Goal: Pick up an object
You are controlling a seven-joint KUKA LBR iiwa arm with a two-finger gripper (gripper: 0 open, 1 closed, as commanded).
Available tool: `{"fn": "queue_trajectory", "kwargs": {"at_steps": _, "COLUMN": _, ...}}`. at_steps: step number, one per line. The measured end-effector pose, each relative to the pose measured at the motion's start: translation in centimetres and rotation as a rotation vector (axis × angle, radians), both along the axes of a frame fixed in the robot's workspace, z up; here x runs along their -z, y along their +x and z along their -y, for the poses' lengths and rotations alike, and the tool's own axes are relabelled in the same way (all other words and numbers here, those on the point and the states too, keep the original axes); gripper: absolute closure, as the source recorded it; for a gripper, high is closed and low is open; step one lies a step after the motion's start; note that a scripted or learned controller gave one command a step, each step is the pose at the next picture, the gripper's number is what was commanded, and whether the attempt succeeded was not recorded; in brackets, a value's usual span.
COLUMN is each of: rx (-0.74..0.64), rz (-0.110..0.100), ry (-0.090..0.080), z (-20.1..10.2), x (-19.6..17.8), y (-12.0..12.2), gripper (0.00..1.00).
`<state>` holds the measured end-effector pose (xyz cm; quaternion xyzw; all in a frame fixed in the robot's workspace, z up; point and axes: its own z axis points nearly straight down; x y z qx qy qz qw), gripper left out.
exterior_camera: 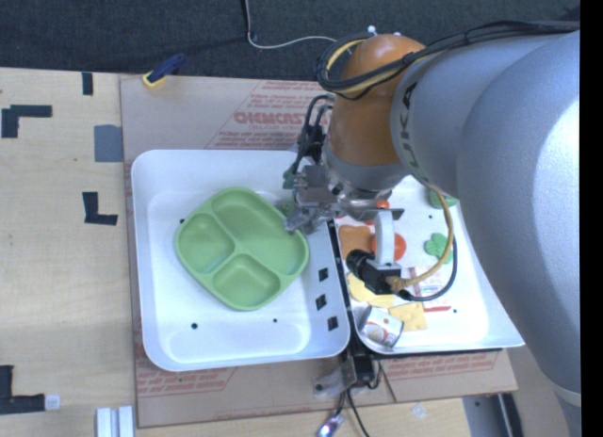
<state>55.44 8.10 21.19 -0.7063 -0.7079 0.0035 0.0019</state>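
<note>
Green 3-compartment plastic plate [241, 249] in left white bin [151, 237]: likely light, stiff, slippery; grip rim at 2 o'clock, beneath gripper [303, 207]. State of fingers: cannot tell.

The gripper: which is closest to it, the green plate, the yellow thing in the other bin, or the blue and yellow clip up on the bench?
From the gripper:
1. Green plate, left bin, right beside it.
2. Yellow thing, right bin, lower down.
3. Blue and yellow clip, bench's far left corner.
</note>
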Motion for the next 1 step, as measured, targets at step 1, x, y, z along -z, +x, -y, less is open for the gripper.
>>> {"fn": "queue_trajectory", "kwargs": {"at_steps": 1, "rx": -0.001, "rz": 0.002, "ry": 0.001, "z": -0.85, "x": -0.89, "y": -0.01, "gripper": 1.00}}
